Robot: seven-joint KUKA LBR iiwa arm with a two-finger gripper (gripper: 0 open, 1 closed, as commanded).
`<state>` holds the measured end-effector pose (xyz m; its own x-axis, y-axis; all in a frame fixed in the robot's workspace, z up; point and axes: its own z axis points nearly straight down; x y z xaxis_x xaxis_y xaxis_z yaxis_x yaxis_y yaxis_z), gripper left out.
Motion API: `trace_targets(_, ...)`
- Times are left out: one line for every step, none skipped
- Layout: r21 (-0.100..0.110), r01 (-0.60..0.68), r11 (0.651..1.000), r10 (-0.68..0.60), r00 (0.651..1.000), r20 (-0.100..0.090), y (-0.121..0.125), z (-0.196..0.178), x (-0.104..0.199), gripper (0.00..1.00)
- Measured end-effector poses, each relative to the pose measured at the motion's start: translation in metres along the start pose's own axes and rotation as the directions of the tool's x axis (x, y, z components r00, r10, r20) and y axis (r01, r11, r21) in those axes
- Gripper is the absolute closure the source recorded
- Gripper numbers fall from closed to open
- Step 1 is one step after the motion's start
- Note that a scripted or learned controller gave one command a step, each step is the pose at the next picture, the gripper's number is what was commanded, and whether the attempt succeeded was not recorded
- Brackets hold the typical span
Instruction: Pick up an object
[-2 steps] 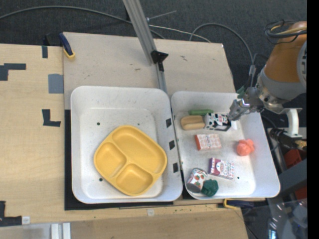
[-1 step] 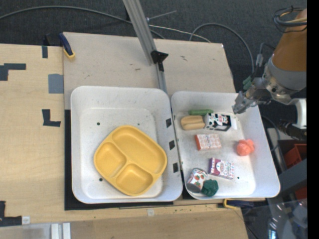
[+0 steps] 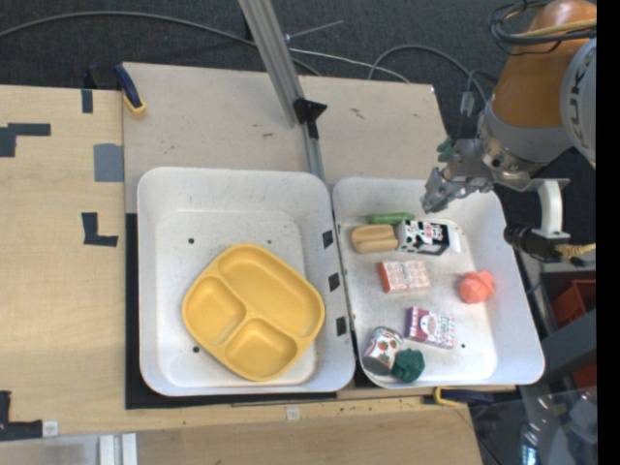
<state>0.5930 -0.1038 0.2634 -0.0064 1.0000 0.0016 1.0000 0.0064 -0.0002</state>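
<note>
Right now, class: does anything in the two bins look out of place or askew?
Mostly no. The yellow tray lies turned at an angle in the left bin. A green toy leans against a small carton at the right bin's near edge.

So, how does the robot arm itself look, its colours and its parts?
The arm has a grey body with a wide, rounded orange band above the wrist. Thin dark cables loop beside that band at the top. Below the wrist sits the small end effector, made of dark grey metal, with a bit of green at its base.
</note>
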Motion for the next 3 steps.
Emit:
trace_targets(0.000,0.001,1.000,-0.001,1.000,0.000,0.016,-0.003,0.053,1.00)
trace_targets(0.001,0.001,1.000,-0.001,1.000,0.001,0.025,0.004,0.111,1.00)
trace_targets(0.001,0.000,1.000,0.000,1.000,0.001,0.051,0.015,0.163,1.00)
